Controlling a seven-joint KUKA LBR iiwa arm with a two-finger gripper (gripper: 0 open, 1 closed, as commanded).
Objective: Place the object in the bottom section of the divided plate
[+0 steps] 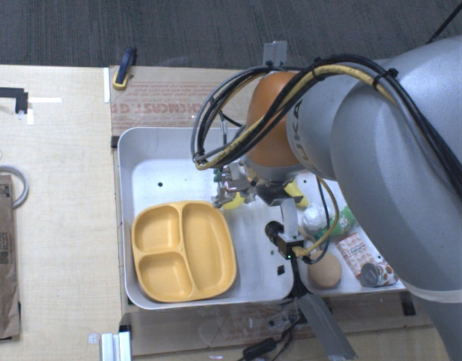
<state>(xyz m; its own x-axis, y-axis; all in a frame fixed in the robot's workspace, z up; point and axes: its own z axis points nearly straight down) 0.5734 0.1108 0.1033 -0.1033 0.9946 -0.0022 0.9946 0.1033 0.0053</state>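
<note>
A yellow divided plate [184, 250] with three sections lies in the front of the left white bin [141, 164]. My gripper [231, 190] hangs just past the plate's far right edge, under the orange wrist band and a bundle of cables. A small yellowish bit [232, 201] shows at its tip; what it is cannot be made out. All three plate sections hold nothing.
The right bin holds a tan egg-shaped object [325, 271], a white bottle [312, 218], a yellow piece [293, 190], a green packet [342, 220], a printed packet [357, 250] and a grey round item [372, 274]. The arm hides most of that bin.
</note>
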